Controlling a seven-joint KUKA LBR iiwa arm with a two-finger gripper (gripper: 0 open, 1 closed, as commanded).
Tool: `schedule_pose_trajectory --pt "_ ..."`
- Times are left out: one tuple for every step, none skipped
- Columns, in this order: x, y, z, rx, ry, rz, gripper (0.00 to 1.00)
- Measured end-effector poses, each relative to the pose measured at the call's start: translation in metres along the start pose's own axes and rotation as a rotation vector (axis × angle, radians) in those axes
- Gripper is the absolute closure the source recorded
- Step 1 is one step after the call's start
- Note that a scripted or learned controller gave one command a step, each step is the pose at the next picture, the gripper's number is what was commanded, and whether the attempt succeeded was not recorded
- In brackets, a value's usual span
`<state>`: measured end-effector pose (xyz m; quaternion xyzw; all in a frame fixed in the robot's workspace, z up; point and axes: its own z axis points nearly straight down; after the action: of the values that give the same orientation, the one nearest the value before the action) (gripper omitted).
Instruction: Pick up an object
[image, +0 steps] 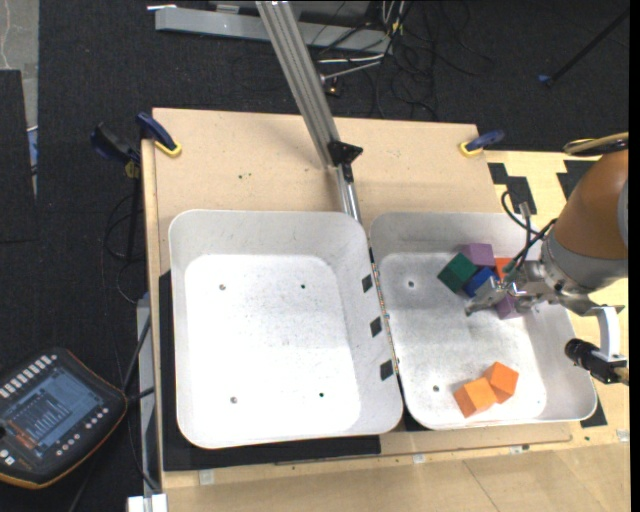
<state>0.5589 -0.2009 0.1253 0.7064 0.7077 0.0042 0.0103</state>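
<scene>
**Ana:** Plywood bench (260, 150), matte and pale, bears two shallow white bins; the left bin (190, 330) shows a speckled floor, while the right bin (420, 330) holds the blocks.

**Ben:** And the gripper (497, 298) sits low among a tight cluster: green block (460, 271), purple block (476, 253), a blue block (483, 279) just beside it. Nothing can be seen pinched; the cluster hides how it is set.

**Ana:** Risk there, surely: hard, smooth-faced cubes packed together could get nudged apart or wedge, so the grasp slips.

**Ben:** Two orange blocks (487, 389), touching, lie well apart near the front wall: easier pickings, perhaps.
</scene>
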Motion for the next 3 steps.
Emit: schedule_pose_trajectory --pt "0.000 0.000 -0.007 0.001 0.000 0.002 1.00" --pt "-0.006 -0.001 -0.051 0.016 0.006 0.001 1.00" --pt "-0.007 0.002 -0.105 0.013 0.005 -0.001 1.00"
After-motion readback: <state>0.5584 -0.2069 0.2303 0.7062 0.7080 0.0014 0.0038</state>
